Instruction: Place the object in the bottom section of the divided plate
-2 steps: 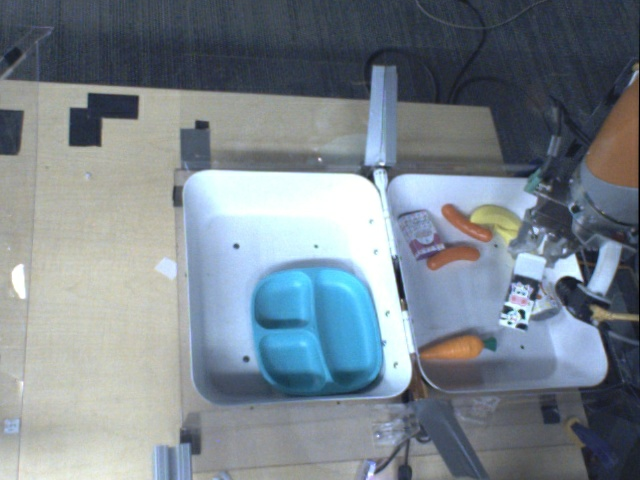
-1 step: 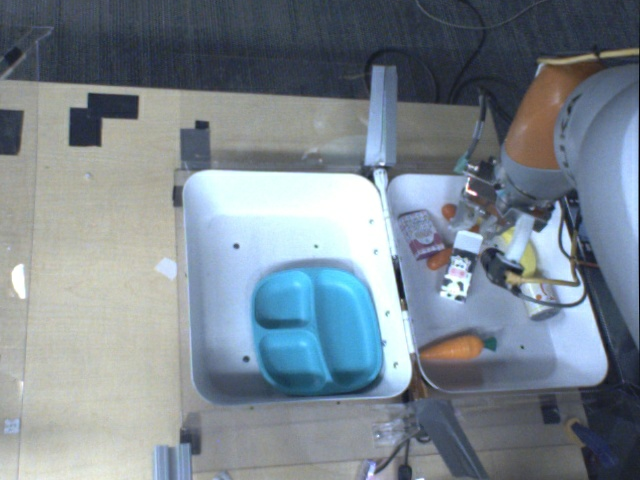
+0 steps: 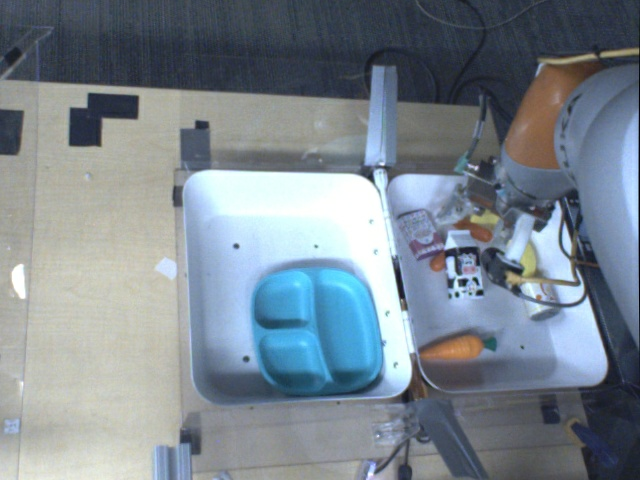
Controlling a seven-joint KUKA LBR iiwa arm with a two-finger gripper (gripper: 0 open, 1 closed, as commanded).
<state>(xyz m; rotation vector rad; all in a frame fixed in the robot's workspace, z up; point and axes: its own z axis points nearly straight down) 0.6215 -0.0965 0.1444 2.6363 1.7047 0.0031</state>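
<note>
Bench with two white bins side by side. The left bin [image 3: 200,268] holds the blue divided plate [image 3: 318,330], lying flat toward the near wall, with one long section on its right side and two smaller sections stacked on its left. The right bin [image 3: 570,363] holds the loose items: a carrot [image 3: 455,347] lying crosswise near the front wall with its green end pointing right, a black-and-white card [image 3: 463,271] mid-bin, a small red piece [image 3: 437,262] just left of that card, a pale packet [image 3: 420,228] nearer the back-left corner, and a yellow item [image 3: 527,260] to the right of the card. Which of these is the task's object cannot be told; all of them lie in the right bin, apart from the plate. The arm [image 3: 600,138] enters from the right, its orange band [image 3: 540,118] above the back of the right bin. The gripper [image 3: 497,238] is low over the clutter at the back of that bin — between the packet and the yellow item. Claw state: cannot tell whether apart or together, and no item is visibly clamped in it.
</note>
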